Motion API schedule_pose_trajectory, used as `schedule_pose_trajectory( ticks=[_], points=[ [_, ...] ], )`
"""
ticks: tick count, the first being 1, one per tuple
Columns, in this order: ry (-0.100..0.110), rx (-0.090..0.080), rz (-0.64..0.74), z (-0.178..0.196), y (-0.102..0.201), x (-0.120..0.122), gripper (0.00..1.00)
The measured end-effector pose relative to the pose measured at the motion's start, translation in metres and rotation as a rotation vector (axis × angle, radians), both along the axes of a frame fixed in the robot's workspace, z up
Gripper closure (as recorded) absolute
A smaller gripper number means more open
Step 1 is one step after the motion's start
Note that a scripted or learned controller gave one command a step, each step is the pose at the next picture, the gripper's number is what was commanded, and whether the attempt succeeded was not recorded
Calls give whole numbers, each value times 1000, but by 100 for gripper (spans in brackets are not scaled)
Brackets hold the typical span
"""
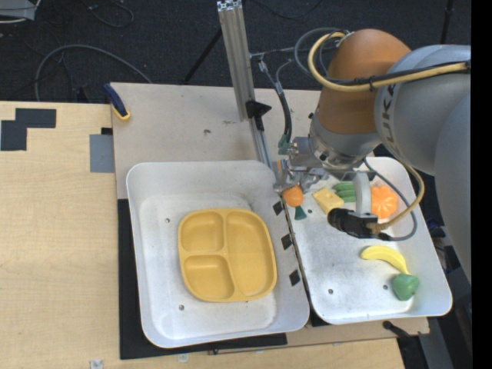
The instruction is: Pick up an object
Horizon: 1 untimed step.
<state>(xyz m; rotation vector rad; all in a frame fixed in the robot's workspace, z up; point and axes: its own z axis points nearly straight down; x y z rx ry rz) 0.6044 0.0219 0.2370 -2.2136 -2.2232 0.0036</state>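
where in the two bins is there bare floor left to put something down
Left white bin: bare strips all around the yellow three-compartment plastic tray, widest at the back. Right white bin: bare front-left floor, beside the yellow toy banana and green toy. Its back is crowded with toy food under the gripper.

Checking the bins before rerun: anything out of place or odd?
Nothing spilled or damaged. The yellow tray lies flat in the left bin, slightly skewed to its walls. One small orange piece sits right at the right bin's inner edge, under the pincer.

Matt yellow plastic on that divided tray; the white bins look smooth, scuffed plastic. Pale wood-grain bench, glossy plastic banana, brushed metal post.
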Motion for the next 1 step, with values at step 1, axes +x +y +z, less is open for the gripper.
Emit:
schedule_pose_trajectory(
  ticks=[1],
  points=[
    [1,0,1,5,55,-18,100]
  ],
)
